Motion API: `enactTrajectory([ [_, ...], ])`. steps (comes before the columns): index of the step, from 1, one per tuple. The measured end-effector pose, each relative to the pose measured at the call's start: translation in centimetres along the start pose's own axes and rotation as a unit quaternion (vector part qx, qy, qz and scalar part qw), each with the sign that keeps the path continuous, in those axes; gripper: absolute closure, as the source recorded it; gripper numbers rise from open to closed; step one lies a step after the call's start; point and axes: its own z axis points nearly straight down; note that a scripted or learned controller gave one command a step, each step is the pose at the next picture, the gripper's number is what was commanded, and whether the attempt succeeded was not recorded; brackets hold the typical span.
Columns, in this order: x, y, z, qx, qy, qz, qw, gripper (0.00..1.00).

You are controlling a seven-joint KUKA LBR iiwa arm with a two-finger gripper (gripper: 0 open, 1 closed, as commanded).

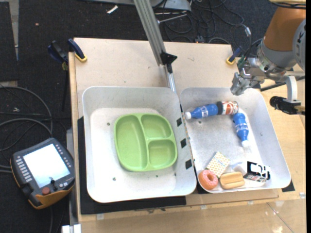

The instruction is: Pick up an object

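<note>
My gripper (239,85) hangs over the far right corner of the right bin (272,130), above and to the right of the bottles. A blue bottle with a white cap (204,111) lies on its side, end to end with a brown and red bottle (227,108). A second blue bottle (241,127) lies just below them, pointing toward the front. Near the front edge sit a pink donut (209,179), a bread roll (232,180), a checkered cracker (218,163) and a black and white packet (257,171).
The left bin (97,130) holds a green divided plate (145,141). A metal pole (151,25) slants over the back of the bench. Clamps sit at the back corners. A teach pendant (41,171) lies off the bench to the left.
</note>
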Motion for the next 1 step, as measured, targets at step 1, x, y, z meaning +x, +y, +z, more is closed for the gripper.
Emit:
enactTrajectory([
  [1,5.46,-2.31,0.6,0.004,0.001,-0.002,1.0,1.0],
])
